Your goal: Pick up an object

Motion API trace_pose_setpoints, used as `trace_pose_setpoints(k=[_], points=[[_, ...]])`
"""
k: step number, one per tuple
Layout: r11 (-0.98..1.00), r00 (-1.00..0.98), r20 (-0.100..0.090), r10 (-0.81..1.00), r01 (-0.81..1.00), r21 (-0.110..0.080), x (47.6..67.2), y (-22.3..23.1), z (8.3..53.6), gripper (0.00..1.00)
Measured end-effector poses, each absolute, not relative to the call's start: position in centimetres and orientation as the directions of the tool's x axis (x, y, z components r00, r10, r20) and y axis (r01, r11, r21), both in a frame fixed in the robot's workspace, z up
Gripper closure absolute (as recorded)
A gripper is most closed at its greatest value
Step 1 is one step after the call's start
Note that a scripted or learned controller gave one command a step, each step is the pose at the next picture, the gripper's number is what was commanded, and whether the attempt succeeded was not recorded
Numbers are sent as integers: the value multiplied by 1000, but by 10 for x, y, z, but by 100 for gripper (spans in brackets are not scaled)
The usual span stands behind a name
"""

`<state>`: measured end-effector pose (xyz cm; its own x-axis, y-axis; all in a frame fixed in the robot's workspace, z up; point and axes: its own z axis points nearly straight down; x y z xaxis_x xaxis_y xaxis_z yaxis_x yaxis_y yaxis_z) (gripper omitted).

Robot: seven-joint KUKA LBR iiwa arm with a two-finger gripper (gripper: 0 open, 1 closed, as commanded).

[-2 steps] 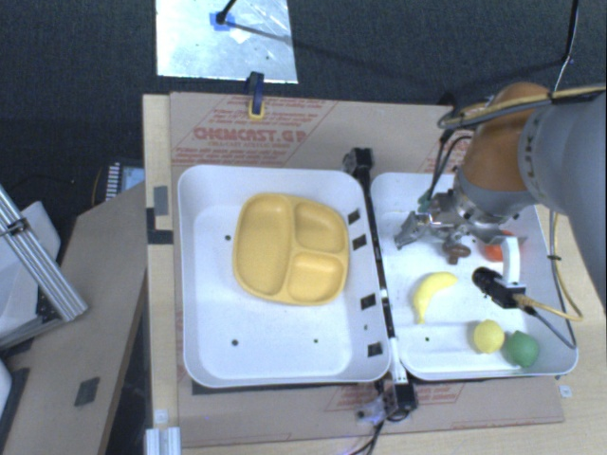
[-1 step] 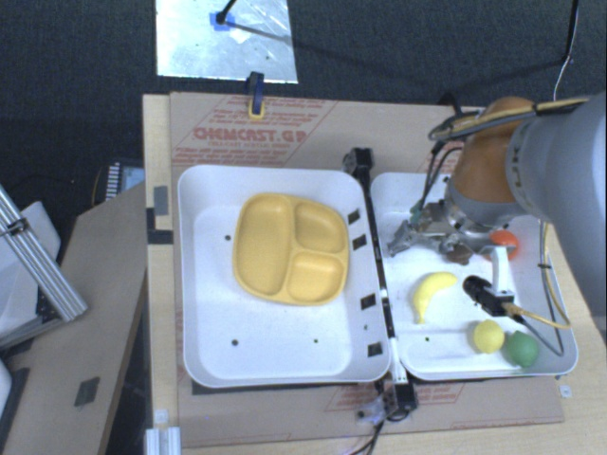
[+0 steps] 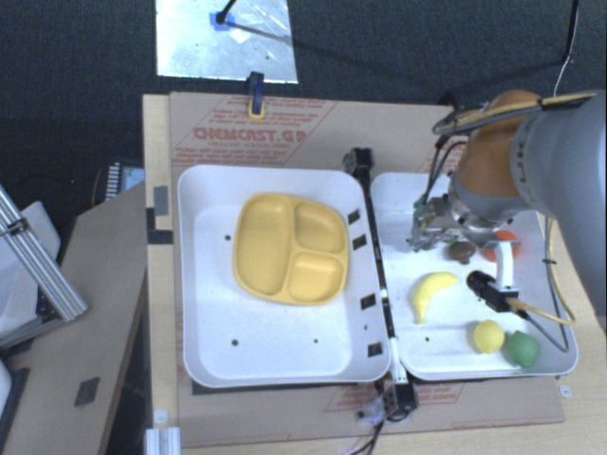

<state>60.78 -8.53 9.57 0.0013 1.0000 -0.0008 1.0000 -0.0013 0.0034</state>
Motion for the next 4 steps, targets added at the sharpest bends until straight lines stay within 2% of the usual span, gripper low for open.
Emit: trace_pose_setpoints(k=[2, 3, 4], points=[[0, 0, -1, 1000, 1000, 6, 597, -89, 212, 100], [4, -4, -1, 1000, 1000, 5, 599, -89, 243, 100], [9, -9, 2, 1000, 1000, 2, 589, -37, 251, 100]])
